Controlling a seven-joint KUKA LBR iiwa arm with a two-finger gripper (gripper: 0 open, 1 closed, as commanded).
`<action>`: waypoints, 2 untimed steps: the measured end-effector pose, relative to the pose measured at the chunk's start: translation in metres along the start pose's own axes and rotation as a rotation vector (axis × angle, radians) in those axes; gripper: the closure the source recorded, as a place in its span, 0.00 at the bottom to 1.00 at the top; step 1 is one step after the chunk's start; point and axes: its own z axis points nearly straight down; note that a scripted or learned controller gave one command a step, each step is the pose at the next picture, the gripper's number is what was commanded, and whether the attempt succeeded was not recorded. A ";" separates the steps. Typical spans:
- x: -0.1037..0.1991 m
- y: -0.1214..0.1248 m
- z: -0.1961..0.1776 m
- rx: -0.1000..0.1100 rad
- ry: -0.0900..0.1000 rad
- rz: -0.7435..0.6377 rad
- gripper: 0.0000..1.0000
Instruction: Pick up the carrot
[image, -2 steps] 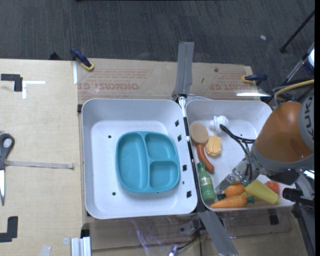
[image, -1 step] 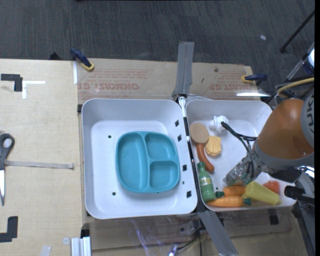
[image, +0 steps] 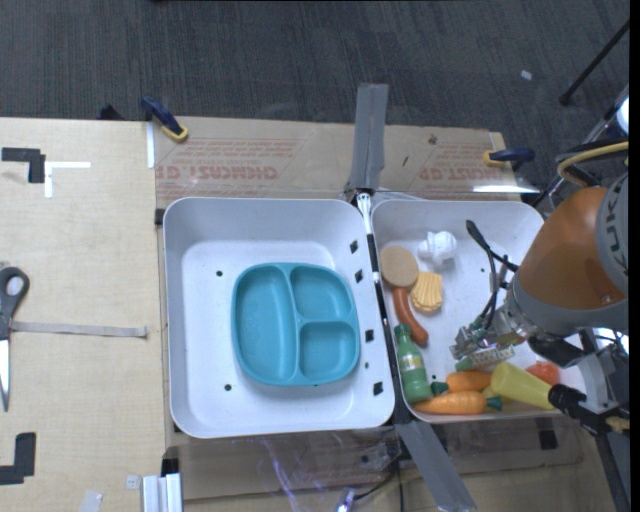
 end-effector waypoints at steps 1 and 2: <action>0.000 0.000 0.000 0.000 0.000 0.000 0.00; -0.006 -0.003 0.031 0.002 0.002 -0.154 0.00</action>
